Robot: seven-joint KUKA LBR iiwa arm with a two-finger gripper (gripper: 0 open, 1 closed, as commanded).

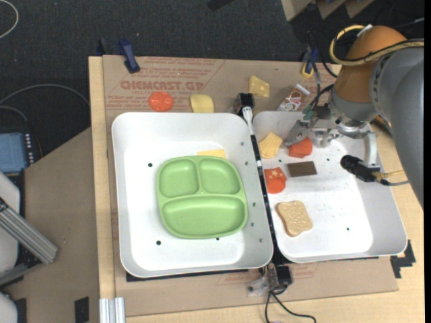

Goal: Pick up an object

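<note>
In the camera view, the grey arm is reaching in from the right over the right bin [377,237], its gripper [304,132] hanging just above an orange-red block [300,148] near that bin's upper left corner; whether it is spread or pinching, I cannot tell. A brown square [302,169], a red piece [275,180], a toast slice [295,218] and a yellow wedge [271,144] are lying nearby, while a green divided plate [201,197] is sitting in the left bin [135,180]

Green divided plate [201,197], tan toast slice [295,217], two white bins [128,180]
</note>
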